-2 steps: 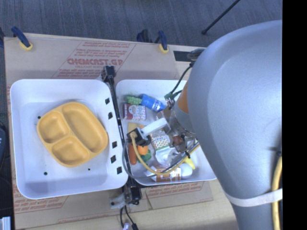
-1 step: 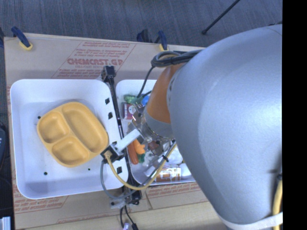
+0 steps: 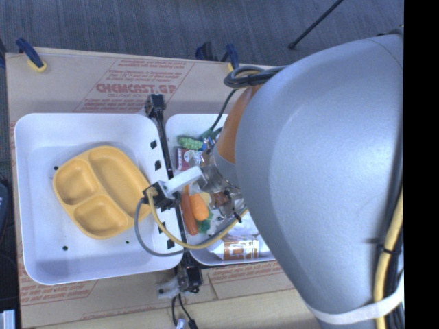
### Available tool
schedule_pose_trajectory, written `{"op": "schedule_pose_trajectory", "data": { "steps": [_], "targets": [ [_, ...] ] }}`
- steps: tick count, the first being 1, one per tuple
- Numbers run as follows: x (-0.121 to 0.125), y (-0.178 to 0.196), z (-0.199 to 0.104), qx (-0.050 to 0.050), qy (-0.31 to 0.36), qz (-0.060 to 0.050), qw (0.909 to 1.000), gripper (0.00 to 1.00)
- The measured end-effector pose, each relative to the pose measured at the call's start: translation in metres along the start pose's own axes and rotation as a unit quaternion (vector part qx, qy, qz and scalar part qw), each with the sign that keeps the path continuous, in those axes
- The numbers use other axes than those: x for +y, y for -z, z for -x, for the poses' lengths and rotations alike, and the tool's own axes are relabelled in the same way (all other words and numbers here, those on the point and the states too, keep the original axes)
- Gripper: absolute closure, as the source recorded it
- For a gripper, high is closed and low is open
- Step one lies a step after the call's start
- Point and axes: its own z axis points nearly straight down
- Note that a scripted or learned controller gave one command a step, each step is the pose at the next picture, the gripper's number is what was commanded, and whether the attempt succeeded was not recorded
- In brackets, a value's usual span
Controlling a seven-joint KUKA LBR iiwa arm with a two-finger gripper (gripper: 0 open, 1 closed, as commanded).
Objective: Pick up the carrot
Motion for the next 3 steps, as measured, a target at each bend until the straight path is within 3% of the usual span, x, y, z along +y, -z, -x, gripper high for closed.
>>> {"op": "schedule_pose_trajectory", "data": {
  "steps": [3],
  "targets": [
    [0.0000, -0.0001, 0.0001, 0.000, 0.000, 0.000, 1.0000, 0.00]
  ]
}}
